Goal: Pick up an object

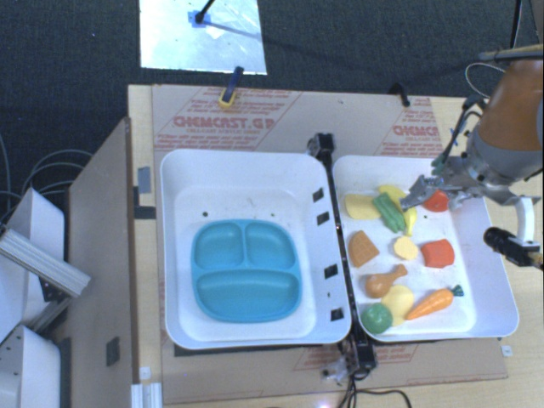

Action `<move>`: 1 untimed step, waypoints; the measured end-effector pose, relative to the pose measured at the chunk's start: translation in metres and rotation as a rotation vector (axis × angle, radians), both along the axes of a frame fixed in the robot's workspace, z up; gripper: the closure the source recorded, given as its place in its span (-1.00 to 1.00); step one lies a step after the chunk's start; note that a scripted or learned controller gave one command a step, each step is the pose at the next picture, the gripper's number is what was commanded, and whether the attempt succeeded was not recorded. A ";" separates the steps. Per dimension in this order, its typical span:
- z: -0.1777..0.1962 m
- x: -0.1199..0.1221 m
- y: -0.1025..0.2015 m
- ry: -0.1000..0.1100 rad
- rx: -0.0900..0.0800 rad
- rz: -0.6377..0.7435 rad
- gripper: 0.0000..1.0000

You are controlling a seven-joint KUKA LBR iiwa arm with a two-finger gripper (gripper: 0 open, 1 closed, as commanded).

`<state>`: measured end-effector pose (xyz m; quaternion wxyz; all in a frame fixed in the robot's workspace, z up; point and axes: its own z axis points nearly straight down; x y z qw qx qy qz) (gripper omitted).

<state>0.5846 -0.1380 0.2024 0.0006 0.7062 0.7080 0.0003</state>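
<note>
In the right bin (497, 313), the end effector (433, 195), grip unclear, hangs over a red toy (437, 201).

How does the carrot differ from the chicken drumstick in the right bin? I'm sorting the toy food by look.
The carrot is bright orange with a green tip; the chicken drumstick is brown throughout. The carrot tapers to a point at its lower left end; the drumstick swells into a rounded lump at its left end. The carrot lies nearer the bin's front edge, the drumstick nearer its middle. Both lie flat, slanted alike.

Two white bins (246, 164); one blue plate (246, 270); about ten toy foods (399, 253).
</note>
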 end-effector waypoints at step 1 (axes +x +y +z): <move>-0.124 0.028 -0.008 0.004 0.001 0.002 -1.00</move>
